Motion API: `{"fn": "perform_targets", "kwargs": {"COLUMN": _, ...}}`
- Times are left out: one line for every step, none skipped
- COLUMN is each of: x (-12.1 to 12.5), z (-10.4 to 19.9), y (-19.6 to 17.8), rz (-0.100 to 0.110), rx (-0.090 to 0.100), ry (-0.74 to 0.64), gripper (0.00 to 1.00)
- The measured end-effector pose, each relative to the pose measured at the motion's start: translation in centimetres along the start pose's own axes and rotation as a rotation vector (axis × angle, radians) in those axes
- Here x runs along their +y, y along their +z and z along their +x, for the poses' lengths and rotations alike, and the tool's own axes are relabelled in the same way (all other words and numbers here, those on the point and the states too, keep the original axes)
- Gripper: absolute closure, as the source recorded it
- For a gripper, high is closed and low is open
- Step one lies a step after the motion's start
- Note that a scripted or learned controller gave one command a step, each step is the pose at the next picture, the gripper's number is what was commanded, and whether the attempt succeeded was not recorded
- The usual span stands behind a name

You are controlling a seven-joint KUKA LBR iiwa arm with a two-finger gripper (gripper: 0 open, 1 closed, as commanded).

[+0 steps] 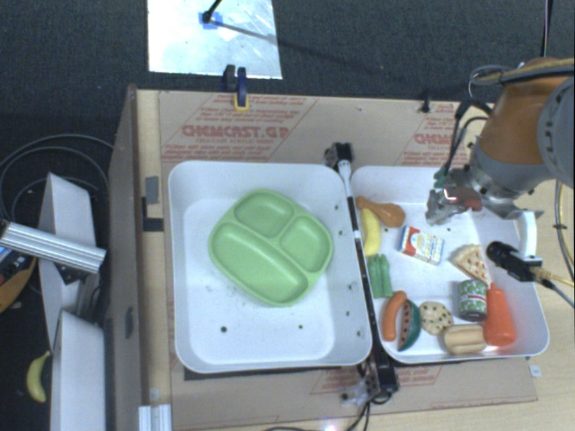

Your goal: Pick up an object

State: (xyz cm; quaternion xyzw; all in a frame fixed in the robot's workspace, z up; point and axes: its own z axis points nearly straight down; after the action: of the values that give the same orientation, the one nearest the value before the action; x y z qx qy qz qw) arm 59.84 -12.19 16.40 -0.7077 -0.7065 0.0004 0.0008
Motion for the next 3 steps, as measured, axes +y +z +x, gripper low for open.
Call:
{"fn": "perform_targets", "kwargs": {"x": -5.5, "z": -1.6, "y": 3.5, "rz": 0.004, "rx": 0.000, "ry": 0.001, "gripper": 1.00}}
{"fn": "perform_targets", "kwargs": {"x": -5.2, "z": -1.5, "y": 3.3, "rz": -0.003, "rx": -0.001, "ry": -0.003, "gripper": 0.00}}
{"fn": "perform_targets", "kwargs": {"x": -9.0, "z": -4.2, "y": -6.9, "rz": -0.010, "rx": -0.004, "ry": 0.001, "gripper": 0.00}}
